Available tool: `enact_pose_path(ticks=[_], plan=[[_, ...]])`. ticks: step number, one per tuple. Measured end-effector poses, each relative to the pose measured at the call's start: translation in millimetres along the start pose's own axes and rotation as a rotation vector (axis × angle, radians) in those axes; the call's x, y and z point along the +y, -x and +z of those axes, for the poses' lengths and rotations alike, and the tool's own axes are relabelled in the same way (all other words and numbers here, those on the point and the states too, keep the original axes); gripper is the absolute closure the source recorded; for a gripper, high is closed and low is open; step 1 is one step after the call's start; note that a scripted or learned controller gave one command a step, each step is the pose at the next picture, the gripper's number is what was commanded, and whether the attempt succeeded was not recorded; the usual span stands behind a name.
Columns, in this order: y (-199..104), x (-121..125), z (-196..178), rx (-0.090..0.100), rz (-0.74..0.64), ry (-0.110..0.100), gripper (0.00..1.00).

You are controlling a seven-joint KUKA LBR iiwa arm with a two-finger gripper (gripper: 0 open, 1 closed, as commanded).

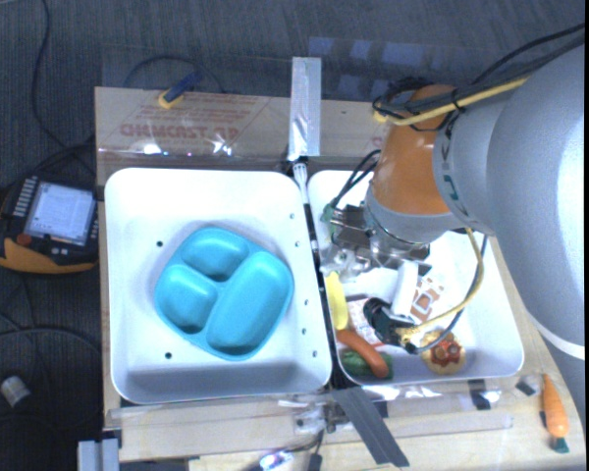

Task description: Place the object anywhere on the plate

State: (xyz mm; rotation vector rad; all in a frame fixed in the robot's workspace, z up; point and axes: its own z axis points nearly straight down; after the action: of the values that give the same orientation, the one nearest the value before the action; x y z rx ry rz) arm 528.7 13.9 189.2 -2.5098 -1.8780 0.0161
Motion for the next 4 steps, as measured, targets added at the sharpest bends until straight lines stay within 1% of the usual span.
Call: enact_pose_path(ticks=[1, 2, 3, 4], plan=[[-66.6, -32.1, -13.2, 0.000, -0.301, 0.007, 1.00], [-113.1, -59.8, -21.5, 0.000, -0.195, 0.006, 1.00], [-113.1, -59.8, -21.4, 0.000, -0.195, 0.006, 0.00], [-115.7, -70.9, 84.5, 0.012, -0.232, 0.026, 0.00]])
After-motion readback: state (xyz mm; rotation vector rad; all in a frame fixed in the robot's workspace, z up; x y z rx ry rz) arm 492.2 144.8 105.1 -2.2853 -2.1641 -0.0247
